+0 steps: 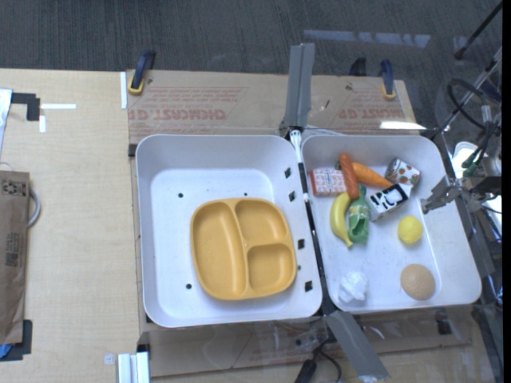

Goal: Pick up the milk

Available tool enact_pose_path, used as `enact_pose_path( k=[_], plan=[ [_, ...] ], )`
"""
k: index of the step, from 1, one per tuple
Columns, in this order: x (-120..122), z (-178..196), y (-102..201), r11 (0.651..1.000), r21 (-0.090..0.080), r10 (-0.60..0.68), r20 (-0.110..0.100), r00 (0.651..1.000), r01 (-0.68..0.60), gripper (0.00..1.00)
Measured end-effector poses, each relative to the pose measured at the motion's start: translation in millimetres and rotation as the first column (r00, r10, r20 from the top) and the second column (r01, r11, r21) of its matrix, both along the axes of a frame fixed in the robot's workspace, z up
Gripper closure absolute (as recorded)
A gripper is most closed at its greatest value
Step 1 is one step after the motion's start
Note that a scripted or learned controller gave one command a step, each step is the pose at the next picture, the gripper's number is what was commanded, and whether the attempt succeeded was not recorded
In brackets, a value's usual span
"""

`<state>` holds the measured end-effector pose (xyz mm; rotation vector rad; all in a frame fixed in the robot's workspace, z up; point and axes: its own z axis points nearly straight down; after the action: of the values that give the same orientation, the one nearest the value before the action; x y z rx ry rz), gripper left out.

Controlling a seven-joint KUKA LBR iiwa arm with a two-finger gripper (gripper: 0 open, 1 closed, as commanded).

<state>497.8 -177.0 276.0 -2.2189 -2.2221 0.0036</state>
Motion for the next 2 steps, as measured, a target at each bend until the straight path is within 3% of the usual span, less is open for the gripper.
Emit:
enact_pose_path(
  k=[1, 2],
  plan=[
    [86.8, 131.1, -45.2, 0.993, -0.002, -0.116, 0.003, 0.993, 0.116, 0.00],
    [88.0, 138.6, -44.6, 0.994, -0.004, -0.112, 0.000, 0.994, 0.112, 1.00]
  ],
)
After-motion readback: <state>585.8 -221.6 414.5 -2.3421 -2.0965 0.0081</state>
